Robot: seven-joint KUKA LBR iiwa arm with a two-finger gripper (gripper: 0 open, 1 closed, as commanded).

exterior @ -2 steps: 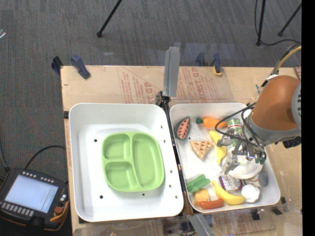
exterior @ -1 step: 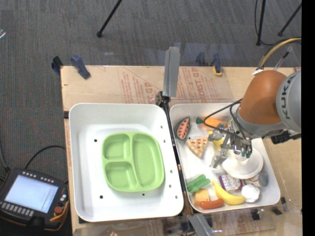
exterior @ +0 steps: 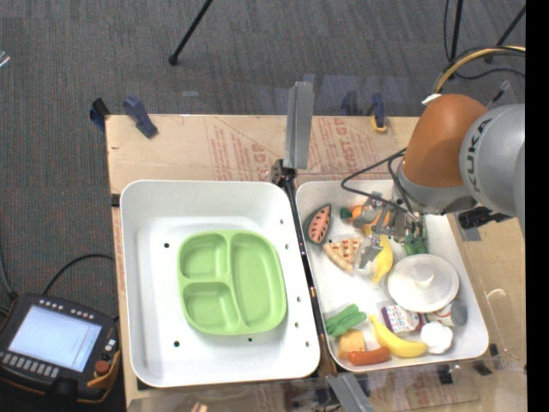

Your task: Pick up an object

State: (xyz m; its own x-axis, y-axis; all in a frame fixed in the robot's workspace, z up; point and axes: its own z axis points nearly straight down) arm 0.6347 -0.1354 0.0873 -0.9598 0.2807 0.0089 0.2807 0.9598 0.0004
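Observation:
My gripper (exterior: pixel 376 240) is low in the right bin (exterior: pixel 477 316), in its upper middle part, with the grey arm and orange band (exterior: pixel 443 144) reaching in from the right. It hangs just over a small yellow banana (exterior: pixel 383 263) and beside a pizza slice (exterior: pixel 342 252). A watermelon slice (exterior: pixel 317 223) lies to its left. An orange carrot piece (exterior: pixel 355 213) sits at its upper left. Nothing is visibly held.
The right bin also holds a white lidded bowl (exterior: pixel 423 283), a larger banana (exterior: pixel 397 341), green beans (exterior: pixel 345 319), a purple cup (exterior: pixel 399 318), a white egg (exterior: pixel 436 337) and a red pepper (exterior: pixel 369 358). The left bin (exterior: pixel 146 230) carries a green divided plate (exterior: pixel 232 281).

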